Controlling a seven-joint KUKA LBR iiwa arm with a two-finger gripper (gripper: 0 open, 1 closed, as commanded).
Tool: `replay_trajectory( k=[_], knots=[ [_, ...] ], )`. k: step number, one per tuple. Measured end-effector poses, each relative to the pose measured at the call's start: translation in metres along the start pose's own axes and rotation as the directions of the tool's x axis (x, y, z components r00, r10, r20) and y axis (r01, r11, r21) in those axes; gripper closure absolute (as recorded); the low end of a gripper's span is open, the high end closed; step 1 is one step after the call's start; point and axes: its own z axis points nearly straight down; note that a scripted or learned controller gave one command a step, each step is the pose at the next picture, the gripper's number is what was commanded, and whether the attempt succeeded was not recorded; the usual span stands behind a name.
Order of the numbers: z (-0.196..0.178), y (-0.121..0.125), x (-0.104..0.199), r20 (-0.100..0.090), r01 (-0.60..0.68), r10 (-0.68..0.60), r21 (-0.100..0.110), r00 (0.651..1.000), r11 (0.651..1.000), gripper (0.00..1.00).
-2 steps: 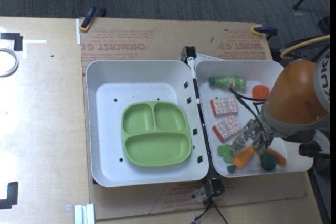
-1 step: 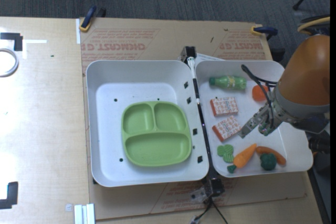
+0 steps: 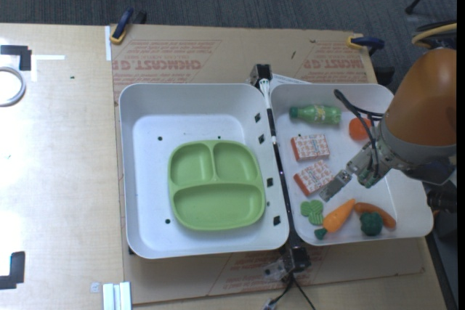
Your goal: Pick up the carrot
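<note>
The carrot (image 3: 338, 215) is an orange cone with a small green tip. It lies near the front wall of the right bin (image 3: 415, 227), pointing up and to the right. My gripper (image 3: 333, 189) hangs just behind the carrot's thick end, beside the nearer red-and-white packet (image 3: 312, 177). Nothing shows in its grasp. The grey arm with its orange band (image 3: 430, 102) covers the bin's right side.
The right bin also holds a green bottle (image 3: 317, 113), a second red-and-white packet (image 3: 310, 147), an orange piece (image 3: 357, 128), a green leafy toy (image 3: 312, 210) and an orange-and-green toy (image 3: 374, 218) right of the carrot. A green divided plate (image 3: 216, 184) lies in the left bin (image 3: 145, 156).
</note>
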Motion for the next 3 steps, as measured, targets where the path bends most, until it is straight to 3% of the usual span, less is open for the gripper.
replay_trajectory(
  k=[1,2,3],
  knots=[
    [0.1,-0.009,-0.01,-0.002,0.361,-0.361,0.0,0.933,0.933,0.0],
    [0.098,-0.004,-0.009,0.012,0.647,-0.647,-0.003,0.763,0.763,0.0],
    [0.09,-0.005,-0.009,0.006,0.644,-0.644,-0.003,0.765,0.765,1.0]
  ],
)
